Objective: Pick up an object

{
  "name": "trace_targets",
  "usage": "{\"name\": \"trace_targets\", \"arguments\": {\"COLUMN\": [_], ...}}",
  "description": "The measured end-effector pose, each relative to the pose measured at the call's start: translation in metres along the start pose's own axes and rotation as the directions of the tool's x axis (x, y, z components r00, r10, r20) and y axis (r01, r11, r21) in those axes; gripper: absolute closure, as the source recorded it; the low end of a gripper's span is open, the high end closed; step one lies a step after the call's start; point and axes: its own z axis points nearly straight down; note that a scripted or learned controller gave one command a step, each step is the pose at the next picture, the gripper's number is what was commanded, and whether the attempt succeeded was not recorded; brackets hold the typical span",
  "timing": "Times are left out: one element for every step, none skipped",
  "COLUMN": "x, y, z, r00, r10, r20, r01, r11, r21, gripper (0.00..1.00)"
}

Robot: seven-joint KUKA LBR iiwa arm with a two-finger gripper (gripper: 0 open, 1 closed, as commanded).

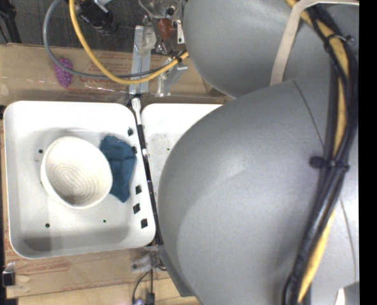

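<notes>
A cream, round, woven dome-shaped object [77, 170] lies in the left bin [23, 234], left of centre. A crumpled blue cloth [120, 164] rests against its right side, near the divider between the bins. The grey arm [252, 170] looms close to the camera and hides most of the right bin [166, 129]. My gripper [139, 54] appears at the top of the view, above the far rim where the two bins meet, among cables and metal fittings. It hangs well away from the dome and the cloth.
A yellow cable [90, 46] and a grey hose [49, 40] loop over the brown board behind the bins. A small purple item [63, 72] lies on that board, outside the left bin. Black clips [139, 199] line the divider.
</notes>
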Motion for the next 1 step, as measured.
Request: {"name": "trace_targets", "arguments": {"x": [-0.018], "y": [0.0753], "z": [0.0154], "r00": [1.0], "r10": [-0.028], "r20": [0.006], "r01": [0.028], "r11": [1.0], "r21": [0.0], "gripper": [0.0]}}
